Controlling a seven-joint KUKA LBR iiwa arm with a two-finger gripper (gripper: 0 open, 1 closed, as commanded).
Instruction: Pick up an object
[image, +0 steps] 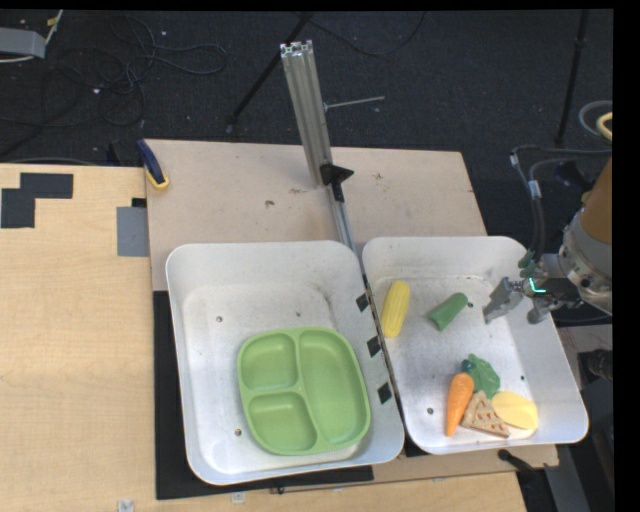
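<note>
While the arm (597, 235) reaches in from the right, its gripper (517, 300) hangs over the upper right part of the right bin (560, 345), with two grey fingers (498, 300) spread apart and nothing between them. Just to the gripper's left lies a small green block (448, 311), tilted, near the fingers but apart from them. Farther left, close to the bin's left wall, a yellow corn cob (395, 307) lies lengthwise. Toward the bin's near edge sits a cluster: an orange carrot (458, 402) with its green top (483, 373), a tan wedge (486, 417) that may be a toy slice of pizza or bread, and a yellow piece (515, 410) touching the wedge's right side. In the left bin (200, 300) rests a green divided tray (301, 390) with three compartments, lying flat toward the near right corner. An upright metal post (308, 110) stands behind the bins on the bench (230, 190).
</note>
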